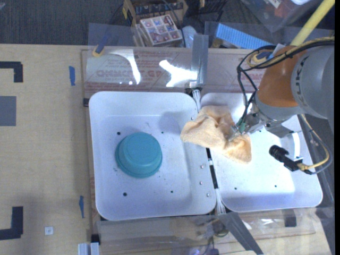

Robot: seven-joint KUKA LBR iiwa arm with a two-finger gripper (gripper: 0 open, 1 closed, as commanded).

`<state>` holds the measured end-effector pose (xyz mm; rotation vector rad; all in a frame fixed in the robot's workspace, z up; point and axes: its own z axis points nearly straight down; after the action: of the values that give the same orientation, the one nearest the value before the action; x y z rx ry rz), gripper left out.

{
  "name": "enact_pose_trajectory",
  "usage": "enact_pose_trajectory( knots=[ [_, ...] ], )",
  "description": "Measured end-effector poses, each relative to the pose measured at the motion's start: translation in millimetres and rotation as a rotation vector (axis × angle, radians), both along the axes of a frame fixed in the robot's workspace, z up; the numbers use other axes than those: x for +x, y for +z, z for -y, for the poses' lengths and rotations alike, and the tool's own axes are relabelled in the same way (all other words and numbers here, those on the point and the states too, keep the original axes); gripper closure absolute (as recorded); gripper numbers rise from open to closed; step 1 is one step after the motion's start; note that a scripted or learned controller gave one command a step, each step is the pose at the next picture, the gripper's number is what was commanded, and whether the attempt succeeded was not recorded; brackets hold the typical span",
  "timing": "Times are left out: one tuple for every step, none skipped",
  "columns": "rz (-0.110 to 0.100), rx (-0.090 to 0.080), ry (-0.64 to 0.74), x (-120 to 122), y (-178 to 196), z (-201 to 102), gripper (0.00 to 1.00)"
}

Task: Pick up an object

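The left bin [106,195] sits on the counter [42,142]. A teal bowl [139,154] lies upside down in it, to the left of the wall where the two bins meet. The bowl is round, with a flat top.

A cloth [212,132] lies over that middle wall. It is soft and crumpled, tan and yellow-orange, with folds and bumps. Its left part hangs into the left bin, well apart from the bowl. Its right part goes into the right bin [276,195], and a bit of it droops down to a rounded tip.

The gripper [237,134] is just right of the middle wall, touching the right side of the cloth. It seems to pinch a fold of the cloth, and that side looks lifted up. The tips are mostly hidden by the cloth, so how wide they stand is hard to tell.

The grey arm [313,84] with its orange band [279,86] is to the right of the cloth, over the right bin. A black wire [245,84] loops beside it.
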<state>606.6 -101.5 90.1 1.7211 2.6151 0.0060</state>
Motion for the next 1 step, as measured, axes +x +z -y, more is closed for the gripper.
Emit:
enact_pose_trajectory(
  knots=[
    [-0.004,-0.003,0.361,-2.7,17.5,53.7,0.0]
  ],
)
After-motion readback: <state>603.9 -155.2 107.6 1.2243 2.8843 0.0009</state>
